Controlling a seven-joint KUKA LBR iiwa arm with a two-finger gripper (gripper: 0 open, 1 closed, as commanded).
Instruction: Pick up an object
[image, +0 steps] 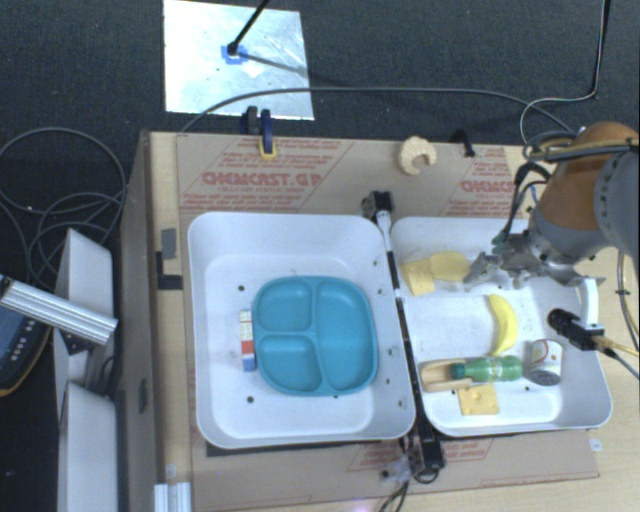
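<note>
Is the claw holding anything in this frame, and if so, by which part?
Nothing is visibly held. The claw sits low in the right bin, beside the pale yellow piece, with nothing seen between its fingers.

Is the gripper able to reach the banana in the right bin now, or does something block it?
Probably yes. The banana lies apart from the green bottle in the right bin, nothing on top, and the gripper hangs just above it.
</note>
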